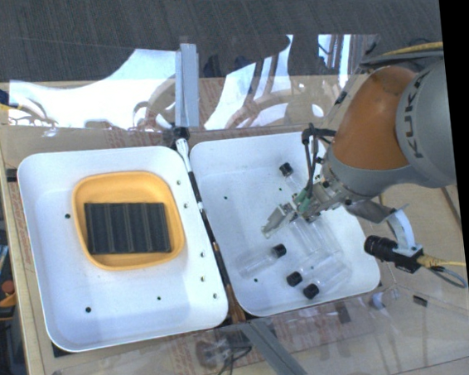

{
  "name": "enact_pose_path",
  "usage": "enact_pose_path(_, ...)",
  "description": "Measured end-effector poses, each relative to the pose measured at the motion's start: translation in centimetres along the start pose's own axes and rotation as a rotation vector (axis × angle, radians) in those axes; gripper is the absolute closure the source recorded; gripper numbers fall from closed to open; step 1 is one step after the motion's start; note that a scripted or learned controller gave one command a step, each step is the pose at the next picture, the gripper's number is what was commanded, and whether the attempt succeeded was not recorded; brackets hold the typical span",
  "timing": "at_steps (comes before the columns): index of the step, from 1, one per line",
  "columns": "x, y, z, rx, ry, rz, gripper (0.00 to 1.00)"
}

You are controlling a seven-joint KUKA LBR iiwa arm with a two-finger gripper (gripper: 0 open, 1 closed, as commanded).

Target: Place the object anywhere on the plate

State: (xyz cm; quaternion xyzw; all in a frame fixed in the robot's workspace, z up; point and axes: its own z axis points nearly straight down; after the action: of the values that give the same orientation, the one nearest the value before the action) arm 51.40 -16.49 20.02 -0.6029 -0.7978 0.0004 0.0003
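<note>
Two white bins stand side by side, one (232, 162) under the gripper (278, 218) and one (49, 243) to its left. One yellow plate (122, 184) lies in the bin away from the gripper. Four black-capped clear vials can be counted around the gripper: one (285, 169) on its far side, three (279, 251) (293, 279) (311, 291) on its near side.

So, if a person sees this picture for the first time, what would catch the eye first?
Most likely the rounded yellow plate with a dark ribbed centre, lying in the left white bin. Next, the grey arm with its orange band, its gripper over the right white bin, among small clear vials with black caps.
</note>
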Motion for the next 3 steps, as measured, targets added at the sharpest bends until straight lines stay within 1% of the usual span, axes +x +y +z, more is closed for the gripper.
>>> enact_pose_path(1,1.0,1.7,0.8,0.001,0.002,-0.385,0.0)
enact_pose_path(2,3.1,-1.3,-0.4,0.001,0.002,-0.73,0.0)
enact_pose_path(3,6.1,-2.1,0.0,0.001,0.003,-1.076,0.0)
